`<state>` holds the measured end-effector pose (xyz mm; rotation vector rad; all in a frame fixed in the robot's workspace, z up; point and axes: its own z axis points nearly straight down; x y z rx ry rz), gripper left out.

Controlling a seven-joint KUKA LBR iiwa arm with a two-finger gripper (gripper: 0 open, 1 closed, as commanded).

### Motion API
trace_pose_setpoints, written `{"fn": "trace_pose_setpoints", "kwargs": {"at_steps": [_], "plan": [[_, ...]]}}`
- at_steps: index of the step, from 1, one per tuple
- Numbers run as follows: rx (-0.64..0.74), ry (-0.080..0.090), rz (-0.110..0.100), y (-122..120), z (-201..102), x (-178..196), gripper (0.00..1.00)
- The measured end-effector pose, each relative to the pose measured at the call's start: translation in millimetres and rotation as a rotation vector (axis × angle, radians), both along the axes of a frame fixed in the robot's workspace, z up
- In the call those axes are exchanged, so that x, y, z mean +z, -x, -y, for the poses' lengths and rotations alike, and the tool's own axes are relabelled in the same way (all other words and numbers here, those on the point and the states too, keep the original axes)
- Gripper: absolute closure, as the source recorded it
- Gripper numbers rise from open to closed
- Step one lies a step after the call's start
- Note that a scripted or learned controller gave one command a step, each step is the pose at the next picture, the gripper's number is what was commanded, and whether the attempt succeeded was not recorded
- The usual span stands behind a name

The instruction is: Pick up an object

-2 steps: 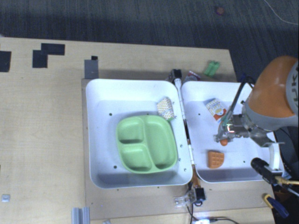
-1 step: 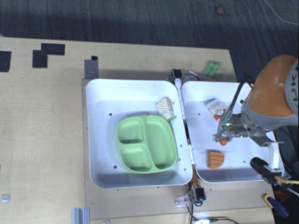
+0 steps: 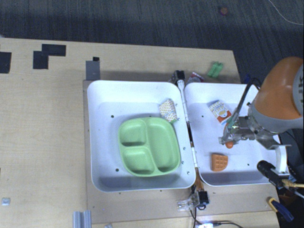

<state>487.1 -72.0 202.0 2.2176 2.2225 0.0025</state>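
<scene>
In the right bin (image 3: 204, 170), my gripper (image 3: 229, 139) hangs low, reaching in from the right under the orange band. A small red-orange object (image 3: 230, 145) sits right at its tip; whether it is held is unclear. An orange waffle-like piece (image 3: 219, 162) lies just below and left of the gripper. A white and orange packet (image 3: 219, 110) lies toward the back of the same bin, above the gripper.
The left bin (image 3: 102, 127) holds a green divided plate (image 3: 149, 146) and a small speckled white packet (image 3: 167, 109) at its back right. A green object (image 3: 215, 70) lies on the bench behind the bins. Cables and clips sit at the front edge.
</scene>
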Motion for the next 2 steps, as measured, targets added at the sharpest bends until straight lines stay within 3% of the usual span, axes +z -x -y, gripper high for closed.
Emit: {"fn": "trace_pose_setpoints", "kwargs": {"at_steps": [1,2], "plan": [[0.003,-0.001,0.000,-0.6,-27.0,7.1,1.00],[0.001,0.000,0.000,-1.8,-19.3,3.8,1.00]]}}
